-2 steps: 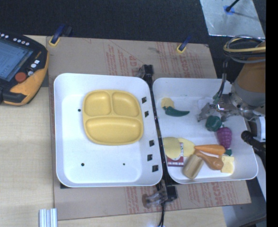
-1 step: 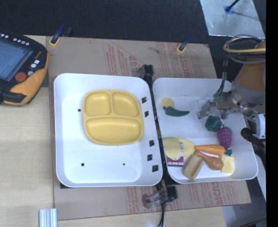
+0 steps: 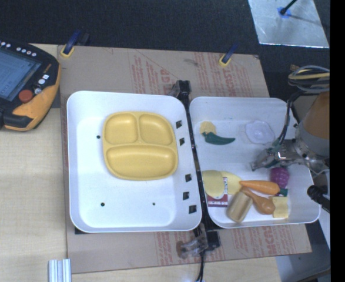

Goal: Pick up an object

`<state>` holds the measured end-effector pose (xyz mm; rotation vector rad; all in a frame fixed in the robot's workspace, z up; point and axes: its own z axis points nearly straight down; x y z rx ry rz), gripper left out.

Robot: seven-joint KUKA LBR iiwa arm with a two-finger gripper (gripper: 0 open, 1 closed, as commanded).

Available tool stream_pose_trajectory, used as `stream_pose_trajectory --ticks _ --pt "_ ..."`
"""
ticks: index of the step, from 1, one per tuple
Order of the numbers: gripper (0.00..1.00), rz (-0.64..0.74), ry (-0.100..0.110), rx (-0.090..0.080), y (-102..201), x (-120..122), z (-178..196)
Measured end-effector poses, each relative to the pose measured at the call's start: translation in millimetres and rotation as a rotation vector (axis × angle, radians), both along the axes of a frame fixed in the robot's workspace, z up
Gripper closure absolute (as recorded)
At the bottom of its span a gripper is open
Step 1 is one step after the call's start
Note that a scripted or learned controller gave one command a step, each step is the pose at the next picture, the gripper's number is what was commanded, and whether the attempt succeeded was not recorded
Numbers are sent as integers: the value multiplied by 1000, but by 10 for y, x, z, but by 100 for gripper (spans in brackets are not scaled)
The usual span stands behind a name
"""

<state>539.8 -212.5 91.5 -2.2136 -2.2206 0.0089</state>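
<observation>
Here the arm reaches in from the right and has its gripper low over the right bin, just above the cluster of toy food along that bin's near edge. The metal fingers look spread rather than pinched together, and nothing sits between them, so the hand has hold of nothing. Right below and beside it lies a purple piece, probably the likeliest target, touching or nearly touching an orange carrot. Below those crowd a tan cylinder, a yellow block, a yellow round piece and a small red-and-white box, all packed into the near corner as if they had slid together. A green pepper lies apart toward the middle, with a pale yellow bit just beside it and a clear round lid farther right. The left bin bears a yellow divided plate, well away from the arm. For moving room, the far half of the right bin is mostly bare floor, while the near pile leaves little gap for fingers, and the bin's right wall is close to the purple piece. I judge the pickup is not yet made; descending on the crowded pieces risks nudging neighbours.
</observation>
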Motion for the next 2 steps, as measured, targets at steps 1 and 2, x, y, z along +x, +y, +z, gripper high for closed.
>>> stream_pose_trajectory --ticks 1,2 --pt "0 7 -10 0 382 564 12" --pt "0 -2 -8 -3 18 456 44"
